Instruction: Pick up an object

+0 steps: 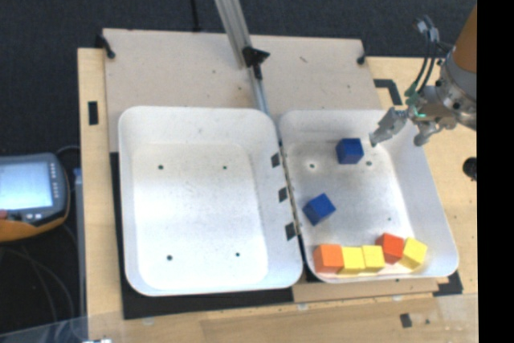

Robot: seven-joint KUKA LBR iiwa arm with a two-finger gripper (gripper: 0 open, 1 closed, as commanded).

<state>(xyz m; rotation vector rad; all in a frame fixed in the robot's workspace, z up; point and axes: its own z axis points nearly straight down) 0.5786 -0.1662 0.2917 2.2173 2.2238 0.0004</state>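
The bench (pixel 92 173) carries two shallow white bins side by side. The left bin (pixel 201 197) has only small dark dots on its floor; the right bin (pixel 418 197) holds all the blocks.

The arm (pixel 466 52) comes in from the right edge and ends in the gripper (pixel 408 131), which hangs over the upper right corner of the right bin. Its two fingers stand apart, one toward 8 o'clock and one toward 5 o'clock, and nothing is between them, though the view is small here and I may misjudge the gap.

The nearest thing is the upper blue cube (pixel 348 150), near the gripper at about 8 o'clock from it. A second blue cube (pixel 320 208) lies farther along the same direction.

At 6 o'clock, along the bin's near wall, sit an orange block (pixel 328 257), two yellow blocks (pixel 363 259), a red block (pixel 392 245) and a yellow block (pixel 414 252), touching each other.
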